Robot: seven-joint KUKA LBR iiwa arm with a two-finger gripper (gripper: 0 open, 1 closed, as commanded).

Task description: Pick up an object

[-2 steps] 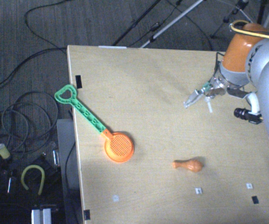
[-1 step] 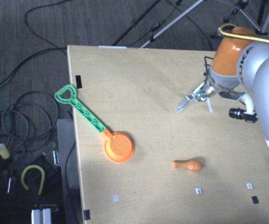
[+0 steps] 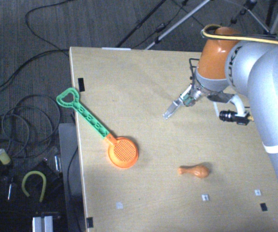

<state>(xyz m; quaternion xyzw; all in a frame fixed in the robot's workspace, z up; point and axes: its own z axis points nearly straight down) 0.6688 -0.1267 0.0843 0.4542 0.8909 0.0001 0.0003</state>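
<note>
A pale wooden desk is set on a dark grey carpeted floor. Black cables are coiled on the floor at the left, and metal stand legs are seen beyond the desk.

We found the bench top mostly open. Obstacles: a green-handled orange sieve lying diagonally at left, and a small orange pear-shaped piece lower centre, well apart. Between them, and across the far half, we saw bare passage.
</note>
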